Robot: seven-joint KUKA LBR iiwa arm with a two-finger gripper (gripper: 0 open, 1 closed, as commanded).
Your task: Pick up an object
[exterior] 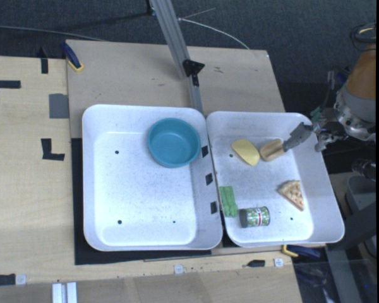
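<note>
Counting: two shallow white bins, five loose items, one bowl.
Left bin [101, 188]: holding a round blue plastic bowl [173, 142], top right.
Right bin [316, 188]: holding a yellow rounded block [245, 151], a tan brush [271, 149], a pizza-slice toy [292, 194], a green flat packet [228, 201], a small tin can [255, 216].
Gripper [317, 136]: hovering at the right bin's upper right rim; fingers' state unclear.
Room: right bin's centre lying open.
</note>
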